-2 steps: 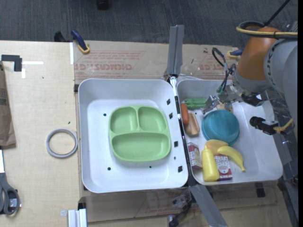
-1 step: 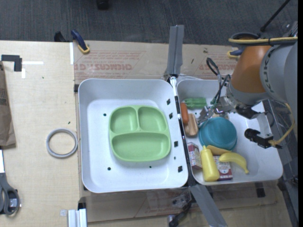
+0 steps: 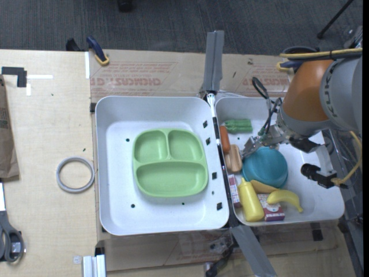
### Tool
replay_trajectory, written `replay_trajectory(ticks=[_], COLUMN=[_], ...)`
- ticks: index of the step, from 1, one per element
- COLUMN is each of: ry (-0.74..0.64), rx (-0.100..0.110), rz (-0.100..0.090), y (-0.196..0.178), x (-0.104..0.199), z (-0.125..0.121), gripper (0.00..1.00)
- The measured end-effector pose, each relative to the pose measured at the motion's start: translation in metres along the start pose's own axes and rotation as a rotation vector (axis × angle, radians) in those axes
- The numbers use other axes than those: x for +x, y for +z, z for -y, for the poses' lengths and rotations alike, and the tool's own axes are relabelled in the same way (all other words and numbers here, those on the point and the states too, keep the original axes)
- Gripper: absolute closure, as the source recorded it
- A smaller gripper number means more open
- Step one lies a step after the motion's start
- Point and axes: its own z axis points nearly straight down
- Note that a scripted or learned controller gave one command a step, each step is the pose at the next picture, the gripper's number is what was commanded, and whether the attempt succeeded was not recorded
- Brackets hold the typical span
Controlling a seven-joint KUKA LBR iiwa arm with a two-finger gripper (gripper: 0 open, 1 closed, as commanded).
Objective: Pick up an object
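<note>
- Claw (image 3: 252, 146) low in the right bin (image 3: 323, 212); grip state can't be told.
- Teal bowl (image 3: 265, 167) just below-right: likely light, stiff, slippery; take its rim.

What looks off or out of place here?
Nothing is spilled or damaged. The green three-compartment plastic plate sits slightly askew in the left white bin; everything else is heaped together in the right white bin.

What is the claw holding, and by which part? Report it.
Cannot be told. The claw sits low in the right bin, just above the blue bowl, but nothing shows between its tips.
</note>
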Motion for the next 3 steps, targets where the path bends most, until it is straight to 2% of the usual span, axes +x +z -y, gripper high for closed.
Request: replay_trajectory(ticks=[1,2,3], ry=[-0.144,-0.142,-0.143], rx=[0.001,0.002,0.002], rz=[-0.003,-0.007,-0.007], y=[0.0006,-0.0077,-0.0077], x=[0.0056,0.0065,0.0067], z=[0.0352,0.0350,0.0349], gripper=[0.00,1.00,0.00])
